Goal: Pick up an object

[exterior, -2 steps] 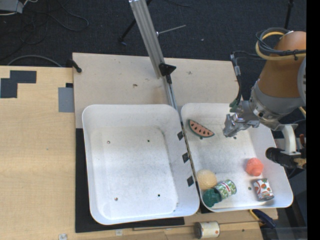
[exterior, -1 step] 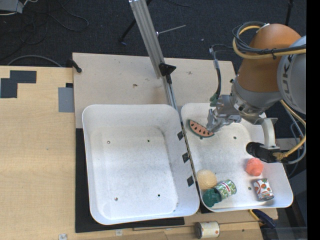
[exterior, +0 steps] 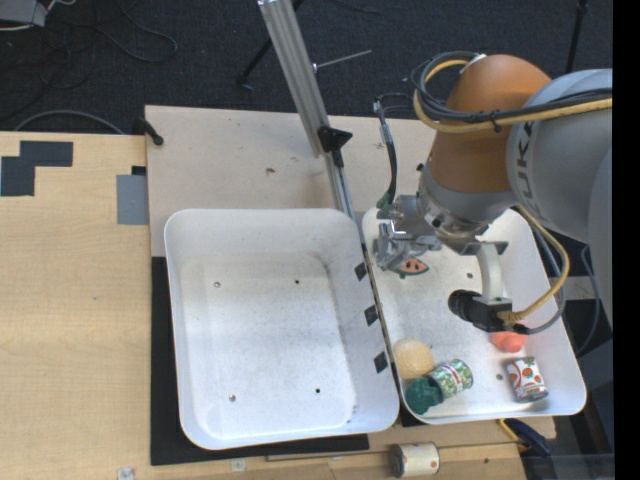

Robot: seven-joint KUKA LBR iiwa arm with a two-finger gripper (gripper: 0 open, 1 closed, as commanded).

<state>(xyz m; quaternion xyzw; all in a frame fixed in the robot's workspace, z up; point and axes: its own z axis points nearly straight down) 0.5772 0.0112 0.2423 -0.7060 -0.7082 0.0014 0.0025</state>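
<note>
My gripper (exterior: 397,251) hangs low over the far left corner of the right bin (exterior: 560,393), close to the divider between the bins. A small orange-brown object (exterior: 412,265) lies right at its tip, partly hidden by the metal; whether it is held is unclear. Along the right bin's near side lie a pale yellow ball (exterior: 413,354), a green-labelled can (exterior: 453,377), a dark green lump (exterior: 422,396), a small red-orange piece (exterior: 508,341) and a red-and-white can (exterior: 526,379).
The left bin (exterior: 200,238) sits beside the right one. A slanted aluminium post (exterior: 305,88) rises behind the bins near the gripper. A pale cylinder (exterior: 415,458) lies on the bench in front of the right bin.
</note>
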